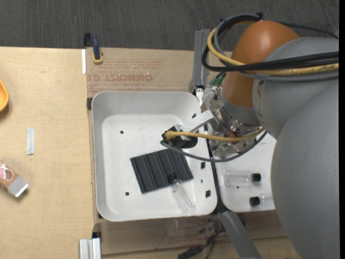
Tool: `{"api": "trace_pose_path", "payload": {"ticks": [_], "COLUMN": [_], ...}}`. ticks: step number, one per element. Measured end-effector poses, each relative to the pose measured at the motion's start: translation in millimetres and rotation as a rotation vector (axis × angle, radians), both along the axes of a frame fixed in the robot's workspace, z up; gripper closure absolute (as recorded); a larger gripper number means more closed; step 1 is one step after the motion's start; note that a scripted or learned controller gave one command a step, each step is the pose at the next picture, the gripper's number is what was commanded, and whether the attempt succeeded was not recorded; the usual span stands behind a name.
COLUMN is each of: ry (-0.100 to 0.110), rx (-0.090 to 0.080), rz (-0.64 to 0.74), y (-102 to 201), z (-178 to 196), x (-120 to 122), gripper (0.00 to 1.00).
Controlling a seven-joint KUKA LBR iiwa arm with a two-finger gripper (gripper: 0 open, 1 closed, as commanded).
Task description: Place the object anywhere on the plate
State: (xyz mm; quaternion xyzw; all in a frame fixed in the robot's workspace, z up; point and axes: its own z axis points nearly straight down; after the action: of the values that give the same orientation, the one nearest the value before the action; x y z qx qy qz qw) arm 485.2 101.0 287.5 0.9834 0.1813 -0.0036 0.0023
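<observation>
Two bins side by side, seen from above.

We found the left bin (116,155) at 9 o'clock of the right bin (237,197), their rims meeting. In the left bin a plate (160,170) lay near the middle, and a vial (183,194) lay at its 5 o'clock, one end touching its edge. In the right bin a second vial (241,178) lay at 11 o'clock of a third vial (257,200). The arm (302,144) reached in from 3 o'clock over the seam. Well apart at 9 o'clock, a strip (30,142) lay on the bench, with a packet (12,181) at its 7 o'clock.

The tan bench (48,90) bears the left bin (96,155), the right bin (233,196), cardboard (135,72) and a pale strip (30,141).
</observation>
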Motion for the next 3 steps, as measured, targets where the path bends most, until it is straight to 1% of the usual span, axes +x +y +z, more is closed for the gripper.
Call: {"api": "trace_pose_path", "payload": {"ticks": [1, 2, 3], "ry": [0.000, 0.002, 0.002], "rx": [0.003, 0.004, 0.004], "rz": [0.195, 0.591, 0.591], "y": [10, 127, 127], "z": [-24, -21, -21], "x": [-8, -8, -8], "gripper": [1.00, 1.00, 0.00]}}
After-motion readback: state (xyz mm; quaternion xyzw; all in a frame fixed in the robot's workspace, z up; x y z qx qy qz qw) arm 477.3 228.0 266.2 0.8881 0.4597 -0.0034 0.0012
